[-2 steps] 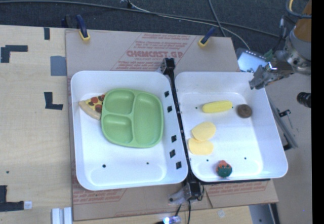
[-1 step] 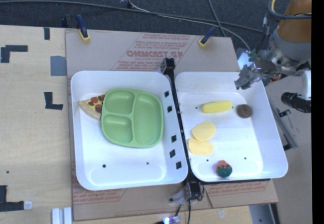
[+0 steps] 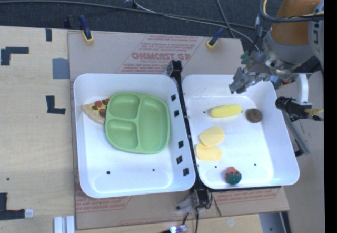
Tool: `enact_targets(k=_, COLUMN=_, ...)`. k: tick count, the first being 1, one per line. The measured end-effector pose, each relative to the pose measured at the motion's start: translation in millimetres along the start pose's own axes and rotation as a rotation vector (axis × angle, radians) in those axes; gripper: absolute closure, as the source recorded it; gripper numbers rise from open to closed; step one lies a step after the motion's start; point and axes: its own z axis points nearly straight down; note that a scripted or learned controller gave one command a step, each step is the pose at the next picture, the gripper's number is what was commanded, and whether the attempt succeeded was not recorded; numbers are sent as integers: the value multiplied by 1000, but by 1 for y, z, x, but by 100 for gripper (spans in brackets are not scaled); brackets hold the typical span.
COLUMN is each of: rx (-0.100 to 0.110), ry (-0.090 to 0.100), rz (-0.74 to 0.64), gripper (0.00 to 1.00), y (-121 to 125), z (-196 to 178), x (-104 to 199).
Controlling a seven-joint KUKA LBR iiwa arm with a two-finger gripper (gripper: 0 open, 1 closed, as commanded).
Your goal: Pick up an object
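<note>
**End effector over the right bin's far edge, nothing in its grip**

I see the arm [image 3: 295,10] reaching in from the right, its end effector [image 3: 238,85] hanging above the far edge of the right bin [image 3: 284,168]. I cannot tell whether it is spread or pressed together; I see no object between its tips.

In the right bin, a yellow corn cob [image 3: 226,111] lies near the far edge, just below the end effector. A small brown round piece [image 3: 254,115] sits just beside it toward the right edge. Two yellow chip-like pieces [image 3: 210,144] lie touching at the bin's middle-left. A small red and green piece [image 3: 233,175] rests by the near edge.

In the left bin [image 3: 89,174], a green divided plate [image 3: 138,123] sits toward the far right corner, and a pizza slice [image 3: 96,110] lies against the plate's left edge, partly tucked under it.

Both bins sit on the worktop [image 3: 31,147].
</note>
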Motion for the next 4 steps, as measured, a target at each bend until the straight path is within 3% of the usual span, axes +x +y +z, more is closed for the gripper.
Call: enact_targets(k=4, rx=2, ry=-1, rz=0, gripper=100, y=-13, z=47, x=214)
